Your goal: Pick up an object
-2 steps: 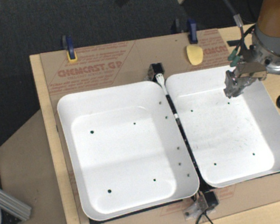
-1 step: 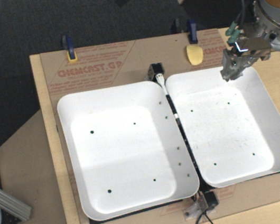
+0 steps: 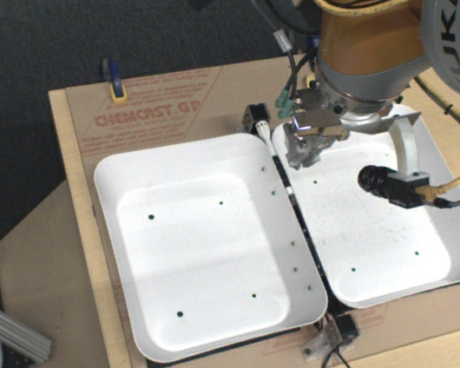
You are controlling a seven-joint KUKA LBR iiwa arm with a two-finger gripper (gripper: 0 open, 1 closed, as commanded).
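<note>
Camera view: my gripper hangs over the far left corner of the right bin, close to the rim it shares with the left bin. I cannot tell how my gripper is set from here, nor make out any object to pick up in either bin. Red print on the brown board under the bins reads "CHEMCAST GP". A blue clamp grips the board's far edge.
</note>
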